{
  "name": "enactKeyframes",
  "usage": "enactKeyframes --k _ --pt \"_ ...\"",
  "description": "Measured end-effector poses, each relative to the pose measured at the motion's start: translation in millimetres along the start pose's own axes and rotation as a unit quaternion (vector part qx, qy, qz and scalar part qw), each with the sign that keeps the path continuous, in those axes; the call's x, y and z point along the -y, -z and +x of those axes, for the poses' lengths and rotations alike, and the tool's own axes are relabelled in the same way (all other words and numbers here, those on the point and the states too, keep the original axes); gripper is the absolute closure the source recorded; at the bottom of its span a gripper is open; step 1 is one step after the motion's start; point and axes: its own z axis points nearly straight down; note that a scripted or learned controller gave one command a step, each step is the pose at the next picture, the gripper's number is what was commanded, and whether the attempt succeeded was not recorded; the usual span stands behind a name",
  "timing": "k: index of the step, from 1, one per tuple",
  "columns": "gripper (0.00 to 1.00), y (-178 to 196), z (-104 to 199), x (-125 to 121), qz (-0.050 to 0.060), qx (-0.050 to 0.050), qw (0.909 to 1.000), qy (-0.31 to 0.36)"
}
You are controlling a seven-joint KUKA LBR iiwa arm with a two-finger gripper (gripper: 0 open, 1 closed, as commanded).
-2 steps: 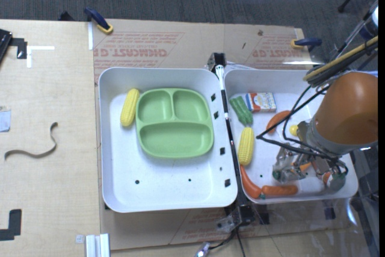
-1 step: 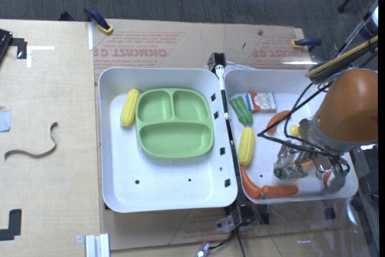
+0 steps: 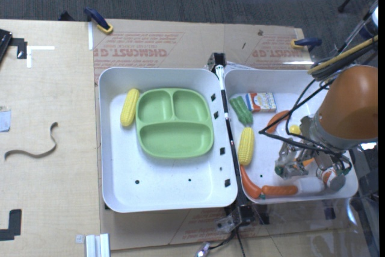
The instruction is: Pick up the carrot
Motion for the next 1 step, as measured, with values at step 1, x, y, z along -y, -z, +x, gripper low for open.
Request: enactKeyframes --k 1 --pt "1.00 9.1 -1.5 0.3 0.001 0.001 1.0000 -0.001"
